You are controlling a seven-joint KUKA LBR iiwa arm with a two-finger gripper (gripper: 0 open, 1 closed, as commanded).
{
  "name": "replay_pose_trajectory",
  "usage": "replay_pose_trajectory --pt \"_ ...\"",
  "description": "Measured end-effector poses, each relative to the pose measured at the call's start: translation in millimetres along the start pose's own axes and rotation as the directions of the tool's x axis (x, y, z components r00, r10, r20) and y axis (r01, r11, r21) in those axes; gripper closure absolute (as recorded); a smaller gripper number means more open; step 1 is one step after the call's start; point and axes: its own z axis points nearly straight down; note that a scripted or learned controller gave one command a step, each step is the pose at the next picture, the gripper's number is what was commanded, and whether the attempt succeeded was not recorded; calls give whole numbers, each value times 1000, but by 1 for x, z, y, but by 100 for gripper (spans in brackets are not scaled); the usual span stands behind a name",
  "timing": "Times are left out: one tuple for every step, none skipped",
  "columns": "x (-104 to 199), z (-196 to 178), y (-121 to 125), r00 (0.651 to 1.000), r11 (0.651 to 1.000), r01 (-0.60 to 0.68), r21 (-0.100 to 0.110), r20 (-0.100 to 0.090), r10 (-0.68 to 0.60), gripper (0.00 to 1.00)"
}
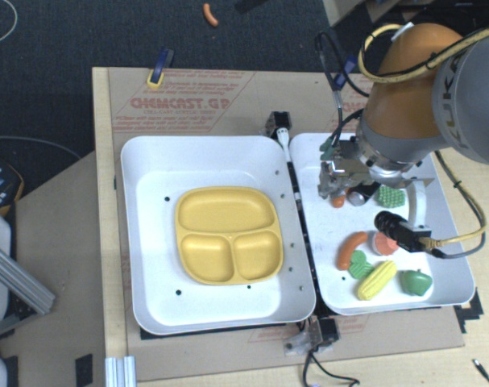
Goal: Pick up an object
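Left bin carries a yellow divided tray with bare margins all round; right bin is crowded, gripper low at its upper-left, finger state unresolved, corn near front rim, long axis running diagonally.

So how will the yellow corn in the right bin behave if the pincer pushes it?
The corn looks like rounded plastic, so it is probably light and stiff. Lying on its side, it may roll. It touches a green piece, which would likely shift too.

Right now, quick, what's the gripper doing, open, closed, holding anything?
Gripper: down in the right bin; open or closed cannot be told, nothing seen held.
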Motion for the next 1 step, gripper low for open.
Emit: replay_pose_trajectory --pt "-5 0 -6 1000 1000 -2 -2 0 2 100"
